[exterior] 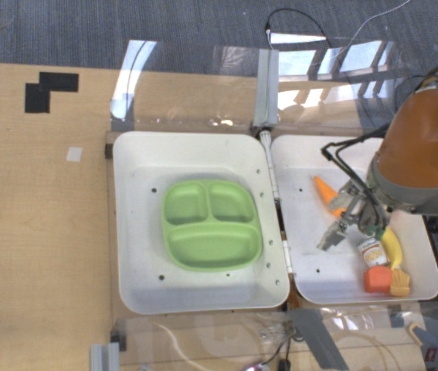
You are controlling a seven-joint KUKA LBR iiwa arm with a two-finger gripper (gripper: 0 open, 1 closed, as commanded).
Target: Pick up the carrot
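The carrot [326, 190] is a small orange piece lying in the right bin [303, 161], in its middle. My gripper [341, 221] hangs just to the right of and below the carrot, its fingers [331, 238] spread and pointing down-left. One upper finger sits at the carrot's lower end; nothing is between the fingers. The arm's orange band [423, 141] covers the bin's right part.
A green divided plate [211, 224] lies in the left bin [141, 207]. In the right bin's lower right corner sit a small bottle [371, 250], a yellow banana [392, 248], a red block [376, 279] and a yellow-orange toy [400, 282]. A cable runs at the back.
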